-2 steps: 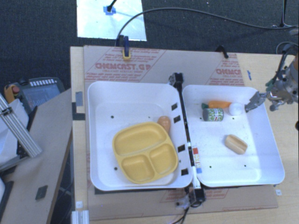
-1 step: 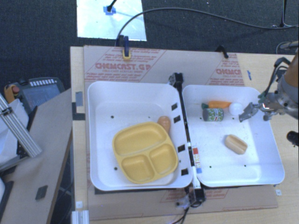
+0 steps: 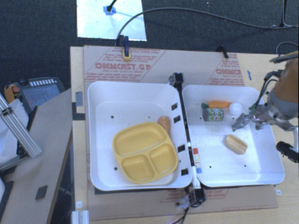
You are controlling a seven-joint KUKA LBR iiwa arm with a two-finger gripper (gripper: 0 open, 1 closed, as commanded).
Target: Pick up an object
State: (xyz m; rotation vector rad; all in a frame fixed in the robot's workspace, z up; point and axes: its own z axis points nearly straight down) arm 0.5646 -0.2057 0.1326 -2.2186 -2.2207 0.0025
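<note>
In the right bin [image 3: 261, 171] lie a tan bread roll [image 3: 236, 144], a small green can [image 3: 213, 114] on its side, an orange carrot [image 3: 218, 104] and a white ball [image 3: 235, 108]. My gripper [image 3: 249, 123] hangs over the right part of this bin, just above and to the right of the bread roll and below the white ball. Its fingers are spread open with nothing between them. The grey arm with its orange band [image 3: 286, 85] comes in from the right edge.
The left bin [image 3: 100, 125] holds a yellow divided tray [image 3: 145, 152] and a peach-coloured egg-shaped object [image 3: 164, 122] beside its far right corner. A black divider [image 3: 185, 134] runs between the bins. A grey side table [image 3: 37, 139] stands to the left.
</note>
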